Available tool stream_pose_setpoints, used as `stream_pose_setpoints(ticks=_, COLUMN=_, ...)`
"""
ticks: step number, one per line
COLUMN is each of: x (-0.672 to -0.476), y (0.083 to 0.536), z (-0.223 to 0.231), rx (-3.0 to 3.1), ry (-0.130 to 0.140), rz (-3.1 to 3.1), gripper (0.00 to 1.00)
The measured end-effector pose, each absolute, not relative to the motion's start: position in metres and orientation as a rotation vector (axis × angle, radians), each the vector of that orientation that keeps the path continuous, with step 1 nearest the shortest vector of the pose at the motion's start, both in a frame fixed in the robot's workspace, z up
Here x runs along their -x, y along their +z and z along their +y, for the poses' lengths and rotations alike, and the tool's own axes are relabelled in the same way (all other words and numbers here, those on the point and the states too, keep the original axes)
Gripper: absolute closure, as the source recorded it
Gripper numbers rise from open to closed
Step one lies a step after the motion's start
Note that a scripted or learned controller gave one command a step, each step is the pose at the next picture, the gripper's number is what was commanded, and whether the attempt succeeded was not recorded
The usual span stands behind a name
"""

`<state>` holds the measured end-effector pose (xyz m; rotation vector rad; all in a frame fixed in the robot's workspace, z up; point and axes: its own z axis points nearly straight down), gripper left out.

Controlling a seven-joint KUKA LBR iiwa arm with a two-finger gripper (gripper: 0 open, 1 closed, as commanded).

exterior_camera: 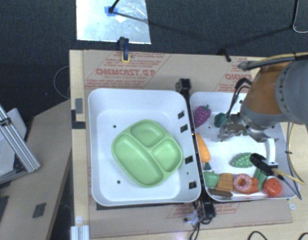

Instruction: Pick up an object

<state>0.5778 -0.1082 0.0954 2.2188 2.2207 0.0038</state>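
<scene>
A: Any writing?
B: "CHEMCAST GP" in red on the brown sheet (125,72), at twelve o'clock from the left bin (101,134).
A: The gripper (228,130)?
B: Over the right bin (279,196), its grip I cannot tell; purple grapes (202,115) at its nine o'clock.

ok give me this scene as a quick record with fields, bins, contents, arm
left bin: holds a green divided plate
right bin: holds toy food
top of right bin: purple grapes, a dark green piece
divider side: carrot
middle: green bumpy piece
front row: green block, cracker, donut, tomato
arm: over the right bin, from the right
gripper: low over the bin floor, beside the dark green piece; grasp cannot be judged
</scene>
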Motion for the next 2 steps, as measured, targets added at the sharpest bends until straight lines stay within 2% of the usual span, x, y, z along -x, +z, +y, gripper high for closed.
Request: stream_pose_setpoints(ticks=2, x=-0.585, y=0.214, z=-0.111, rx=-2.213, ry=0.007, rz=2.221, gripper=1.00)
